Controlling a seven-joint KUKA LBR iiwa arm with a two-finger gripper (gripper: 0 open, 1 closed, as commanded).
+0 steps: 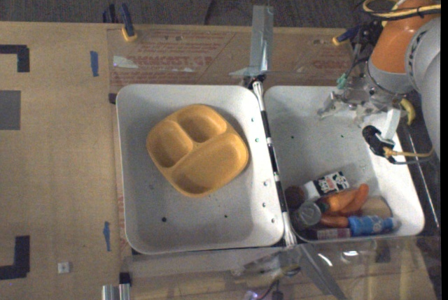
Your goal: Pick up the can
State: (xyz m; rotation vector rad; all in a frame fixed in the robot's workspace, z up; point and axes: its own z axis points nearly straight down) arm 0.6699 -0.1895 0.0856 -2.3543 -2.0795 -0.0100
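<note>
The can [306, 213] lies in the right bin's [308, 131] near corner beside a carrot [346, 200], well apart from the gripper [350, 104], whose grip I cannot tell.

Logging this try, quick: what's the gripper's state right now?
Gripper: cannot be told from this view; it hangs over the right bin's far end, away from the can.

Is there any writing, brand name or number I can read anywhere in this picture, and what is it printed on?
Faded red lettering on the brown cardboard sheet behind the bins: too blurred to read.
Black-and-white carton in the right white bin: pattern visible, no legible words.
Blue bottle: label too small to read.
Nothing else carries text.
</note>
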